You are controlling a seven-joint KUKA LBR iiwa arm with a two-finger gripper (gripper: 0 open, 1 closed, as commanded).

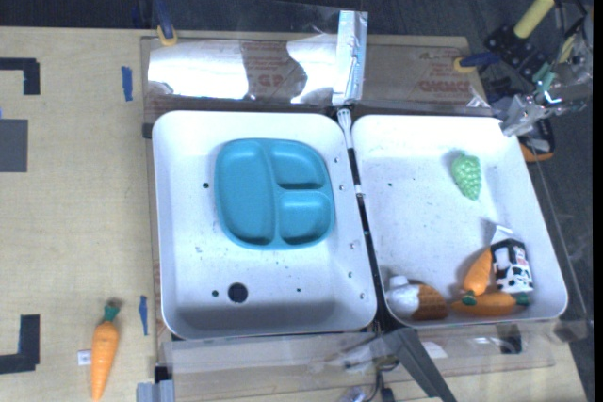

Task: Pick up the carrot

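An orange carrot (478, 271) leans in the right bin's (415, 155) front right corner, against a black-and-white carton (513, 266). A second carrot (494, 303) lies flat along the front wall below them. A third carrot (104, 349) with a green top lies outside the bins on the bench at the front left. My gripper (535, 111) hangs over the right bin's far right corner, well away from all the carrots, and nothing shows in it.
A green bumpy piece (466, 174) lies in the right bin's far half. A white-and-brown item (415, 298) rests at its front wall. The left bin (179, 249) holds a blue divided plate (274, 191). Yellow cables (542, 0) trail at the upper right.
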